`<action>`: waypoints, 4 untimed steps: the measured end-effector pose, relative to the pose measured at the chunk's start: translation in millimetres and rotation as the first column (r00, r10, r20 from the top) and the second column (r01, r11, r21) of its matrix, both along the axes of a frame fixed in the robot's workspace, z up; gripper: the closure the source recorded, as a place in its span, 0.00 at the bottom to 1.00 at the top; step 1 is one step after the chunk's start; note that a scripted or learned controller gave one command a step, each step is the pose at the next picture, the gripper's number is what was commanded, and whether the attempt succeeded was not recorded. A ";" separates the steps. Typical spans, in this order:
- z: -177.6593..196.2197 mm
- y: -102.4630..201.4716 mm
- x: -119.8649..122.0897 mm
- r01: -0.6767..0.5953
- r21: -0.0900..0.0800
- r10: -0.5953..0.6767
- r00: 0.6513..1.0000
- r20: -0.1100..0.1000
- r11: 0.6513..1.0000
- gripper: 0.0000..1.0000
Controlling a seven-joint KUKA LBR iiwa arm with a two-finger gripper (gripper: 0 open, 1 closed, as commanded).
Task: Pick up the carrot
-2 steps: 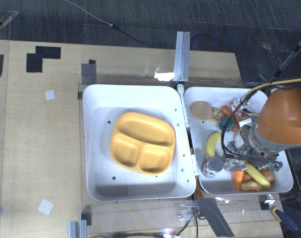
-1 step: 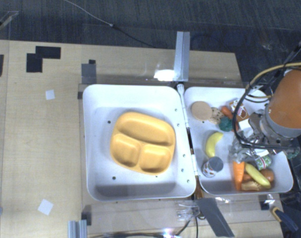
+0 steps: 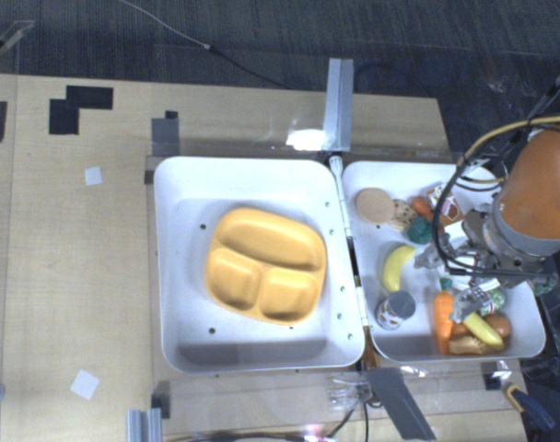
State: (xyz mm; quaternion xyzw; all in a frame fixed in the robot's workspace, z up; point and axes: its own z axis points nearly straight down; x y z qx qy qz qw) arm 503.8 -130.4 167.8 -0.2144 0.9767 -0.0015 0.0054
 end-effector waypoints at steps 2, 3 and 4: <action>-67.6 13.3 10.5 0.025 -0.001 -0.025 0.999 0.042 1.000 0.00; -68.3 4.2 8.9 0.035 0.000 -0.035 0.999 0.036 0.999 0.00; -68.8 9.1 6.7 0.100 0.001 -0.100 0.994 0.037 0.995 0.00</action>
